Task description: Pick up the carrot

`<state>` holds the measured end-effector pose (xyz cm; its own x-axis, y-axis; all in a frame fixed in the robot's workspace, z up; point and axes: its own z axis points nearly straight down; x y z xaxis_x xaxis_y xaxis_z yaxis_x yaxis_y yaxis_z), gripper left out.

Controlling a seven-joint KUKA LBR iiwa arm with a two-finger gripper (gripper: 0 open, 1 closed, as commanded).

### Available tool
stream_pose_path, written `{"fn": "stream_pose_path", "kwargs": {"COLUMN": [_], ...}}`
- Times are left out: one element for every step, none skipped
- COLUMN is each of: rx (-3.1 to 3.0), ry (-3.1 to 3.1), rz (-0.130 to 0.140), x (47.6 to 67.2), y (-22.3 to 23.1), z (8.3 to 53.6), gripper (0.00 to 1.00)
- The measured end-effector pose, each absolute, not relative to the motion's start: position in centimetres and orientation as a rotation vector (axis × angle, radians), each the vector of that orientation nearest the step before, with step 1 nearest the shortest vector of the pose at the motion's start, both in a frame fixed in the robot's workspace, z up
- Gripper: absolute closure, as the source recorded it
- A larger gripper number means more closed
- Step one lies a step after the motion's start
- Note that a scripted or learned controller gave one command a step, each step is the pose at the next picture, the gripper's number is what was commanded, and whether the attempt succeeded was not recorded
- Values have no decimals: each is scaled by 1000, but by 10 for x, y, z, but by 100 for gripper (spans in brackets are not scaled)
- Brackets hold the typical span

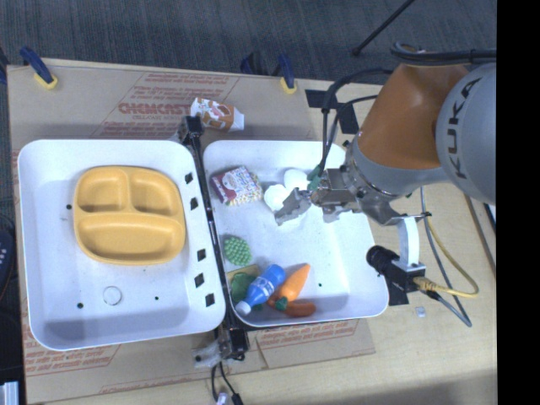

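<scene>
Carrot (293, 283) lies diagonally, narrow end lower-left.

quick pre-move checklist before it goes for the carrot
1. Carrot located: ok, near the front wall of the right bin.
2. Gripper above the carrot: not ok, it hangs farther back in the bin, beside the white egg.
3. Fingers free of any object: ok, nothing between them.
4. Room around the carrot: not ok, the blue bottle lies against one side and a red item just in front.
5. Carrot fully exposed on top: ok.
</scene>
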<state>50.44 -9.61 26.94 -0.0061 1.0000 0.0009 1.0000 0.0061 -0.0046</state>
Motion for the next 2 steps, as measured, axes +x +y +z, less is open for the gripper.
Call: {"fn": "stream_pose_path", "kwargs": {"rx": [-2143,-2008], "ry": [-2288,-2412], "rz": [6,1], "x": [475,476], "y": [-109,-157], "z": [153,91], "gripper": [0,0]}}
